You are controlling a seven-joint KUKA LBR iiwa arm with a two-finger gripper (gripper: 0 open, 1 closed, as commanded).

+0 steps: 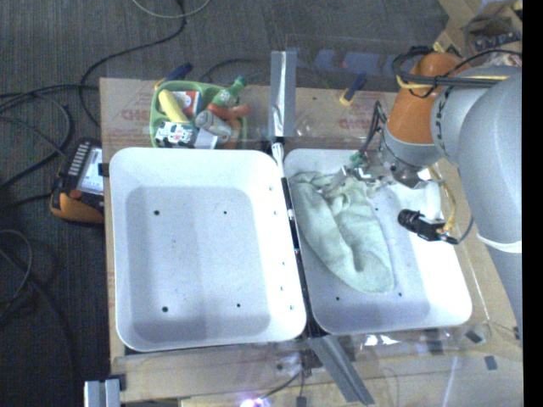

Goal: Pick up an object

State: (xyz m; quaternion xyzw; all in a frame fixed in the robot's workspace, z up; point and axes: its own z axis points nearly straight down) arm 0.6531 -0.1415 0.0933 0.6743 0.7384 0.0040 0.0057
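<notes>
Bench, 2 white bins; right bin (441, 308) holds pale green cloth (352, 231). Gripper (366, 170) at cloth's upper edge; I can't tell grip state. Risk: thin fold slips out on lift.

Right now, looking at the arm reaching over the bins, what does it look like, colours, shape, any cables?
The arm is a thick, rounded shell of smooth light grey, with a glossy orange band above the wrist. Below that sits a darker metallic gripper assembly with small exposed parts. A black cable loops near the orange band, and a short black cylindrical fitting with thin wires sticks out lower down.
</notes>
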